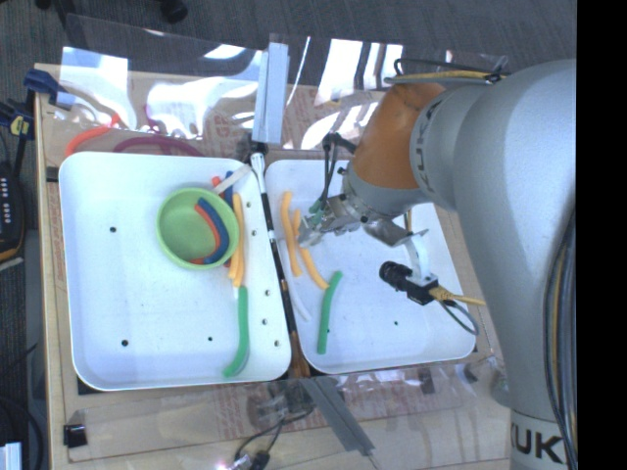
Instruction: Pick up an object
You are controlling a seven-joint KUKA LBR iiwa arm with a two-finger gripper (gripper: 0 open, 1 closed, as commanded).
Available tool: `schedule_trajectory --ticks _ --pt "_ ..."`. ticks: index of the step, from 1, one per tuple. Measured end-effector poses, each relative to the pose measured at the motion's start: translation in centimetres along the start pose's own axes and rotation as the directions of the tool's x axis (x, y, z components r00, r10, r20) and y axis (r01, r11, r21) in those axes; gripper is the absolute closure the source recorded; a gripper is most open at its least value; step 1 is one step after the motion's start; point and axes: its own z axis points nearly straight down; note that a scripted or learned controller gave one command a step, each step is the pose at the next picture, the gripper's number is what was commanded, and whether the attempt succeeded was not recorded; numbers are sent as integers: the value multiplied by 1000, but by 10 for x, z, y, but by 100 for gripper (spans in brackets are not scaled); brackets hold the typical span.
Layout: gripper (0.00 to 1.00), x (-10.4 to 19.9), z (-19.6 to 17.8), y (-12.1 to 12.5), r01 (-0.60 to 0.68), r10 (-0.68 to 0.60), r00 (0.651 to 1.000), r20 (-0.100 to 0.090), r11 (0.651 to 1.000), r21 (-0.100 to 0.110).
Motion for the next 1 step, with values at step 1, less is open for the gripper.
schedule_trajectory --ticks 1 --pt "0 0 0 0 0 0 1000 0 1000 0"
